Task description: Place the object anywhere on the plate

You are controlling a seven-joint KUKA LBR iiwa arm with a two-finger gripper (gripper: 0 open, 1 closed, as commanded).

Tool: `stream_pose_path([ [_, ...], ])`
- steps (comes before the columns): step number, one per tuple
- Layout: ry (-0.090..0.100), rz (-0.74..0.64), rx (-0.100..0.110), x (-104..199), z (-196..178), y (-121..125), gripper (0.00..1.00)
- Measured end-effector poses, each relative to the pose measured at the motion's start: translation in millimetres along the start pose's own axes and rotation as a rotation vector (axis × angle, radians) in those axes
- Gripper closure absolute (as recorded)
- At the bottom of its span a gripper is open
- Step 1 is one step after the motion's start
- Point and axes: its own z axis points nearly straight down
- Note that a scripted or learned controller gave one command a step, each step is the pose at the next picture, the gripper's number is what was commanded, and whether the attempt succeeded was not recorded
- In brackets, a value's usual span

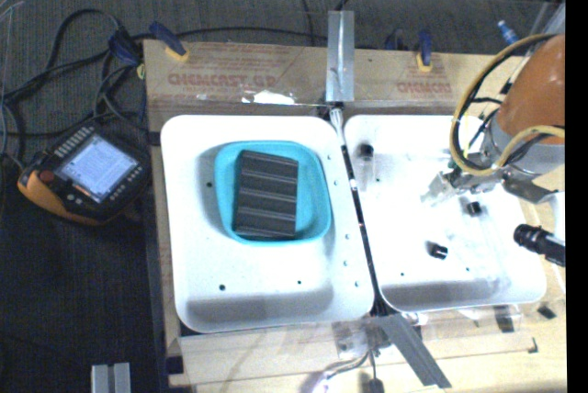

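A dark grey ridged block [266,193] lies flat on the blue plate [318,198], which sits in the left white bin [193,272]. The block covers most of the plate's middle and leaves the blue rim showing all round. My gripper [452,185] hangs over the right white bin [404,281], near its right side and well away from the plate. Nothing shows between the gripper and the block; they are about a bin's width apart. The arm's orange band [544,88] sits above the gripper at the right edge.
Small black bits lie in the right bin: one near its back left [365,151], one near the middle front [437,249], one just below the gripper [473,207]. A metal divider [341,70] stands between the bins at the back. A handheld pendant [92,171] rests left of the bench.
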Motion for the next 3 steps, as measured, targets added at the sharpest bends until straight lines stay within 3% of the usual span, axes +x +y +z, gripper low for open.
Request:
stream_pose_path([
  [1, 0.000, 0.000, 0.000, 0.0, 0.0, 0.0, 0.00],
  [2, 0.000, 0.192, 0.005, 37.1, 64.6, -26.7, 0.00],
  [3, -0.001, -0.003, 0.002, 8.8, -14.0, -47.5, 0.00],
])
